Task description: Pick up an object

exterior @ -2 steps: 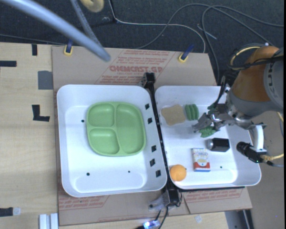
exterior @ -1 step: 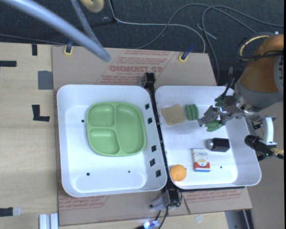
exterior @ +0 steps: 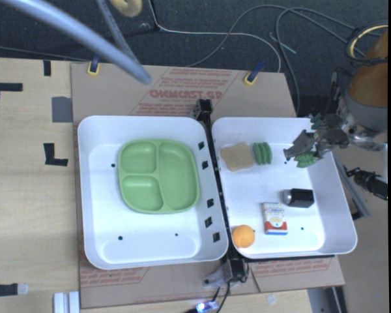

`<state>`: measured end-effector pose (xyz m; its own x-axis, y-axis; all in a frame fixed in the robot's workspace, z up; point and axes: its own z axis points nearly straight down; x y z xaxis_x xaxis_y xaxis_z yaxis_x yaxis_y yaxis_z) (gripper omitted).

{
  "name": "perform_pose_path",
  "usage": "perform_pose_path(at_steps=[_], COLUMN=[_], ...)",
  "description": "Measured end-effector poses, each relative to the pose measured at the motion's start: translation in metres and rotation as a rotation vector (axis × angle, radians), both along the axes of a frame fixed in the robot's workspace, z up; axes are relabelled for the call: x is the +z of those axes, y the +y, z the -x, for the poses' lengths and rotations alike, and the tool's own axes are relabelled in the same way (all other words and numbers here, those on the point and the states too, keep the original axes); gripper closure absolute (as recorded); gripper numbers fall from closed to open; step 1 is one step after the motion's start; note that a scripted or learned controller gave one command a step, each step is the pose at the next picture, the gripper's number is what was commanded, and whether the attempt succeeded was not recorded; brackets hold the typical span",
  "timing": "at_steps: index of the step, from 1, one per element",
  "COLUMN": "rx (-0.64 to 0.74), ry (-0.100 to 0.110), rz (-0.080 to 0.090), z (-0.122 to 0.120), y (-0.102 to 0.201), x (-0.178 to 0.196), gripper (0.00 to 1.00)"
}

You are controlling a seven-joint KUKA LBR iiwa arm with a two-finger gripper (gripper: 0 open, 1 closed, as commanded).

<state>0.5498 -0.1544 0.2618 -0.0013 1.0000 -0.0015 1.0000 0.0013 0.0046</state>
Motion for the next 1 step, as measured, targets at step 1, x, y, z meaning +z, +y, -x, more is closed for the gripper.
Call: perform_pose_path(at_steps=[1], rx=[0.0], ry=[0.005], rz=[-0.002], z=[-0.0004], y=[0.0003], x=[0.0082], gripper=[1.0])
